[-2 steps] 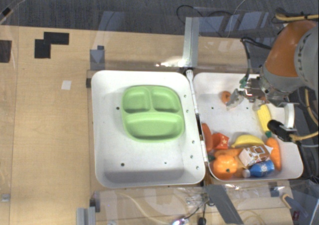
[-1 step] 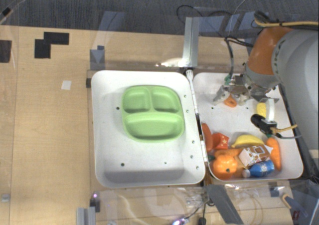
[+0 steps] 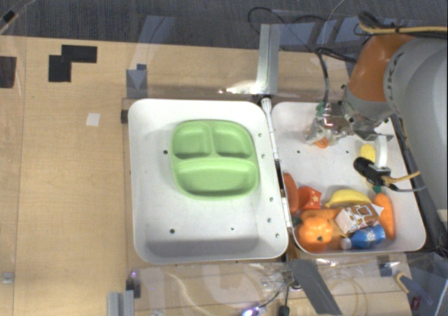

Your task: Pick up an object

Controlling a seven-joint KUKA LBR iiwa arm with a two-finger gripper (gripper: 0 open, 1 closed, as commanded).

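Gripper (image 3: 325,127) fingers were seen clamped on a small orange object (image 3: 320,143), held low over the right bin's (image 3: 308,167) far end; its long axis could not be told. Piled at that bin's near end were an orange (image 3: 316,232), a banana (image 3: 348,197), a carrot (image 3: 386,214) and a carton (image 3: 355,218). A green divided plate (image 3: 213,157) was lodged in the left bin (image 3: 150,202)
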